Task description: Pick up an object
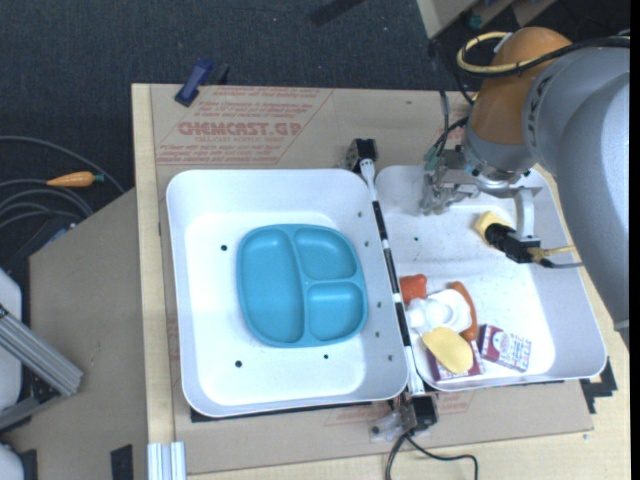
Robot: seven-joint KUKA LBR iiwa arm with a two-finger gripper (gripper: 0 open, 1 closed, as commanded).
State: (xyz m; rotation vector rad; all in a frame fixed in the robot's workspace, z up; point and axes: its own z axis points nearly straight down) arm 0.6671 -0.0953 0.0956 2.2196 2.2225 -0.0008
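My gripper (440, 196) hangs low over the far left part of the right bin (560, 318), with bare white floor beneath it. Nothing shows between or under its tips. Near the front of that bin lies a small heap: an orange piece (413, 287), a white object (438, 314), a yellow oval item (449, 351) and a maroon and white packet (506, 348). The heap lies well in front of the gripper, apart from it.
The left bin (200, 268) holds a blue divided plate (301, 284) at its middle. A ridge with a black clip (362, 153) separates the bins. A blue object (194, 83) lies at the bench's far edge and cables trail on the floor at left.
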